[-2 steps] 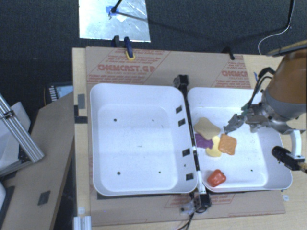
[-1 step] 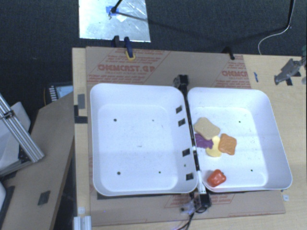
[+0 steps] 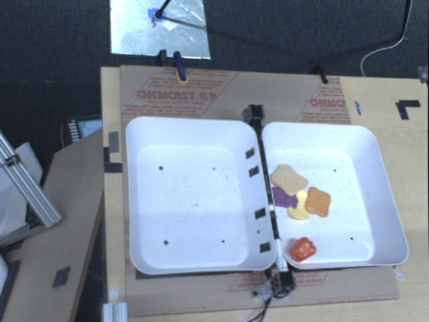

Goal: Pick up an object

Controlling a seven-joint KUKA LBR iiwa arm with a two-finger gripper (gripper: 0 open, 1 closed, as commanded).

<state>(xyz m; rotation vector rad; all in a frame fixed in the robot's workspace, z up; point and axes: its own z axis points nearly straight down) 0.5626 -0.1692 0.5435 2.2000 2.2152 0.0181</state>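
Note:
Several small toy food pieces lie in the right bin (image 3: 375, 180), near its left wall. A tan bread-like slice (image 3: 289, 178) sits furthest back. Just in front of it lies a purple piece (image 3: 283, 197), partly under the slice. A yellow piece (image 3: 299, 208) touches an orange waffle-like piece (image 3: 318, 201) on its right. A red pepper-like piece (image 3: 302, 249) rests alone near the bin's front left corner.
The left bin (image 3: 194, 193) stands beside the right one, joined along a black-clipped divider (image 3: 263, 186). Both rest on a cardboard sheet (image 3: 221, 92) on the bench. A shiny metal plate (image 3: 159, 17) lies behind, and an aluminium rail (image 3: 27, 186) stands at far left.

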